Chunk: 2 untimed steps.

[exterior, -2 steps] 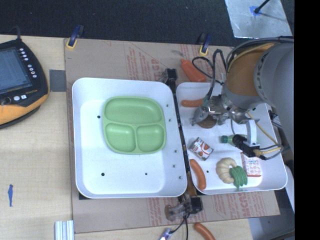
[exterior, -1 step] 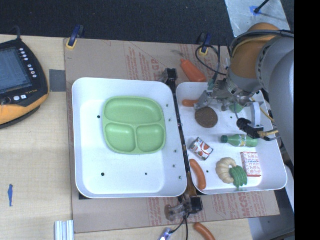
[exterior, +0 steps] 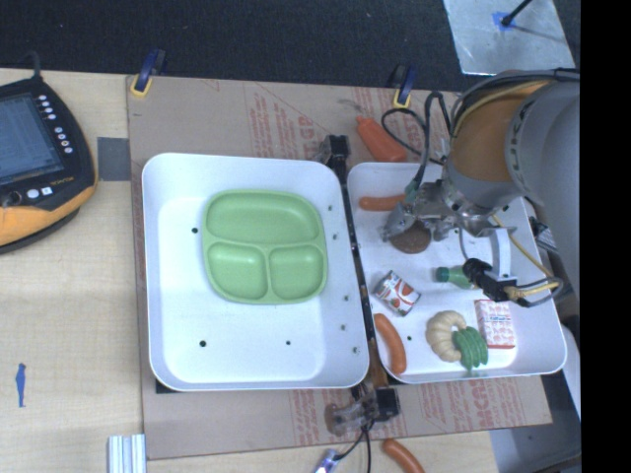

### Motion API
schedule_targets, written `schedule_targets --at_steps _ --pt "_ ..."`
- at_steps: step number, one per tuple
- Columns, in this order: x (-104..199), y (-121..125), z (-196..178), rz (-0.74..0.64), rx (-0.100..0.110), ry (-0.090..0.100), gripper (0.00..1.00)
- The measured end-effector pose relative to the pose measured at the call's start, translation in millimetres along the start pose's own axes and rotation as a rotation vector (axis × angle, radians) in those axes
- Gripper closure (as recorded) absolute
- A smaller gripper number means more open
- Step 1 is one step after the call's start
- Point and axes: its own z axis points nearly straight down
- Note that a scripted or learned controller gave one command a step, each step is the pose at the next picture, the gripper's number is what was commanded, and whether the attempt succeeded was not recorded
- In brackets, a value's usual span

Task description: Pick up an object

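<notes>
My gripper is low over the back of the right bin, reaching in from the right under the grey arm with its orange band. Right under it lies a brown round object, partly hidden by it. A thin sausage rests just to its left. Further forward in the bin are a green bottle, a red and white can, an orange sausage, a pale bagel with a green piece and a red and white packet.
The left bin holds a green divided plate. A carrot lies outside behind the right bin, and another sausage lies on the cardboard in front. A control pendant sits at the far left.
</notes>
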Motion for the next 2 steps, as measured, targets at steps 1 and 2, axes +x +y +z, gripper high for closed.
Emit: schedule_targets --at_steps 1,2 --pt "11 35 -1 0.000 -0.001 0.002 0.00" --pt "16 38 -102 0.000 -0.003 0.001 0.00"
